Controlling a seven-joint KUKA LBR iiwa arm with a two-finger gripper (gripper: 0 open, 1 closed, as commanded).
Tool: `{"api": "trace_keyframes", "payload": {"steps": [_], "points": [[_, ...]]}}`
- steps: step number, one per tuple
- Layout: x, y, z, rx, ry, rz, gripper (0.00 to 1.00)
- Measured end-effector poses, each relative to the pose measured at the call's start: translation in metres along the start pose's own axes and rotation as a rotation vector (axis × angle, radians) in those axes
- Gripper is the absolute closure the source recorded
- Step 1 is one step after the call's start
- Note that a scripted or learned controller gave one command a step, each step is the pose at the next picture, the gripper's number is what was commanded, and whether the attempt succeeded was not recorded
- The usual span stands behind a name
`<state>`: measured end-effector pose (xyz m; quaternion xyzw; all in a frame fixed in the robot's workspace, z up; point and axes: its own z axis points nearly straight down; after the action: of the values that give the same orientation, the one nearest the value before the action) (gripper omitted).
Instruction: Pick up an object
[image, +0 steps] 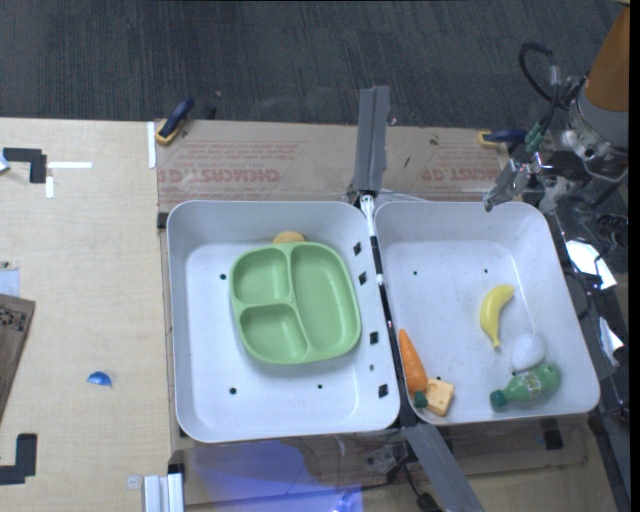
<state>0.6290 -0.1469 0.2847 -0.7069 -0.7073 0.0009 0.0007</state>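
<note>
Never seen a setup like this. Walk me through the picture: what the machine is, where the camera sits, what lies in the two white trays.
This is a single camera fixed above a bench, looking down at a slant. The machine is a robot arm, grey with an orange band, reaching in from the right; its claw hangs over the far rim of the right bin, with nothing seen between its fingers. Whether they are open or shut is hard to tell.

The left bin holds a green divided plate, with a small yellow-orange object peeking out behind it. The right bin holds a banana, a white egg-like object, a green bottle lying on its side, a carrot and a cheese wedge touching the carrot's tip.

The job is to pick something up; nothing is lifted yet.
</note>
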Motion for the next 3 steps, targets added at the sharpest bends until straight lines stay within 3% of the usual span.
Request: {"api": "trace_keyframes", "payload": {"steps": [1,2,3], "points": [[-0.020,-0.024,0.118,0.002,0.000,0.092,0.00],[-0.015,-0.082,0.194,-0.001,0.000,-0.076,0.00],[-0.017,-0.082,0.186,-0.001,0.000,-0.070,1.00]]}}
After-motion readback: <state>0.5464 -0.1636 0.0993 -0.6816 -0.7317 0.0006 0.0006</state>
